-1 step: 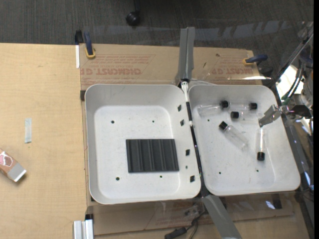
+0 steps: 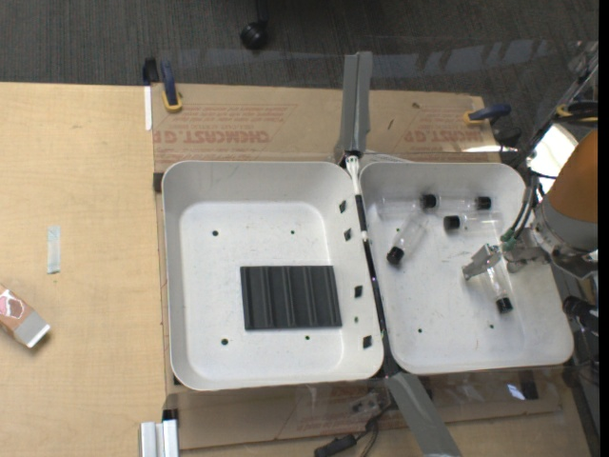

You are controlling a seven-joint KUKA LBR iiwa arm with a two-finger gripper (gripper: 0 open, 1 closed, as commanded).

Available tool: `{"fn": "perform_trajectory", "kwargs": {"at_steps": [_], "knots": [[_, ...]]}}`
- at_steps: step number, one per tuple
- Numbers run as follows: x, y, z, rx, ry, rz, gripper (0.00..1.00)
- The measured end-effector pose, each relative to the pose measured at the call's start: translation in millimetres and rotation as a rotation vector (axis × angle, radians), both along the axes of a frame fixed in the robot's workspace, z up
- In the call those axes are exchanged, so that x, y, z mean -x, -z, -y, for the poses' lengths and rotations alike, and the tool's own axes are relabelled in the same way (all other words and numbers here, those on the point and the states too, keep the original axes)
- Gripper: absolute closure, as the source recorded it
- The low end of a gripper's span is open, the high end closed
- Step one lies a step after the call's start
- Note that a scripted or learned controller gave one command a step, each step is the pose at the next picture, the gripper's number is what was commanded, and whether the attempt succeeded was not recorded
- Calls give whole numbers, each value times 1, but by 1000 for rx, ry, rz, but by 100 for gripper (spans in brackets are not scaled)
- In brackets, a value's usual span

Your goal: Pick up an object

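Observation:
The right bin (image 2: 447,350) holds several clear vials with black caps. One vial (image 2: 403,240) lies tilted at the middle left, and two more (image 2: 430,201) (image 2: 468,221) lie near the back. My gripper (image 2: 481,266) reaches in from the right and is low over the bin's right half. Just below it lies another clear vial (image 2: 499,293), its black cap pointing to the front; I cannot tell whether the gripper touches it. In the left bin (image 2: 190,255) a dark ribbed rectangular block (image 2: 290,296) lies flat at the centre.
The grey arm with its orange band (image 2: 579,190) stands over the right bin's right rim. Cardboard (image 2: 247,127) lies under and behind the bins, held by clamps. On the wooden bench at the left lie a small tube (image 2: 21,318) and a grey strip (image 2: 53,249).

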State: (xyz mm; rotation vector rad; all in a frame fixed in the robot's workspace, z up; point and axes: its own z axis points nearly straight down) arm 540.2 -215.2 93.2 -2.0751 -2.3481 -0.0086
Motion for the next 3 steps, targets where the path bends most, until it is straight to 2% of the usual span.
{"fn": "perform_trajectory", "kwargs": {"at_steps": [1, 2, 3], "knots": [[2, -9, 6, 8, 8, 0, 100], [-29, 2, -61, 10, -18, 2, 100], [-73, -98, -131, 11, -24, 1, 100]]}}
